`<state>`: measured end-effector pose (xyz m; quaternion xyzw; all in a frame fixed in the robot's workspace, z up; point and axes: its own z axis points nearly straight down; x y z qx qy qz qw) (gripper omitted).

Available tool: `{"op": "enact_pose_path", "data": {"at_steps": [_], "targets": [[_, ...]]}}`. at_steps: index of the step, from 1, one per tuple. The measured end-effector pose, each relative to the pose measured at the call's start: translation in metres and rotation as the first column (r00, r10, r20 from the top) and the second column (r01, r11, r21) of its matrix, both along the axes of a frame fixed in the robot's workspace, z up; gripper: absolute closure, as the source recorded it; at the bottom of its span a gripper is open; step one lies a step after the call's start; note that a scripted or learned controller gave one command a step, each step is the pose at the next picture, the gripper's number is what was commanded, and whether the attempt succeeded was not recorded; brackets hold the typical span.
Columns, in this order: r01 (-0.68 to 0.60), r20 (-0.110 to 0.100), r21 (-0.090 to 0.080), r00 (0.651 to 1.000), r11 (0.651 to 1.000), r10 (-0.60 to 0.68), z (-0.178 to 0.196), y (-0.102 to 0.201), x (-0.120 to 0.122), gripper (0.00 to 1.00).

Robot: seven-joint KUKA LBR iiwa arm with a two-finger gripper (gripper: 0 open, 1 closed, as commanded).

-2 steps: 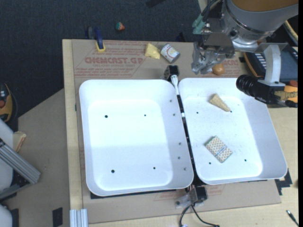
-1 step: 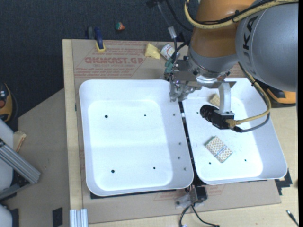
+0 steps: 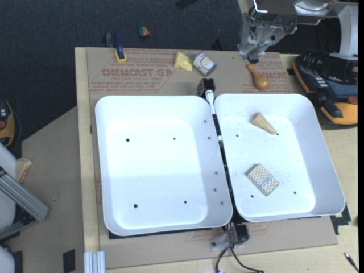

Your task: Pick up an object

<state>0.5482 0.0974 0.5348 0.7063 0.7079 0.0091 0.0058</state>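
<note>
Two objects, a wedge (image 3: 264, 123) and patterned block (image 3: 263, 179), lie in the right bin (image 3: 318, 152); hand (image 3: 254, 52) state unclear.

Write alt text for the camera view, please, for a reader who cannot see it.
The gripper hangs above the bench behind the right bin, which holds a tan wedge and a patterned block. The left bin sits beside it.

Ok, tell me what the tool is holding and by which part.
Nothing shows between the fingers of the tool. It hangs above the bench behind the right bin.
</note>
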Motion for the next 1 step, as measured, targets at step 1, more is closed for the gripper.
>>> {"op": "enact_pose_path", "data": {"at_steps": [1], "targets": [[-0.007,-0.029,-0.005,1.0,1.0,0.007,-0.0847,0.1025,0.0362,1.0]]}}
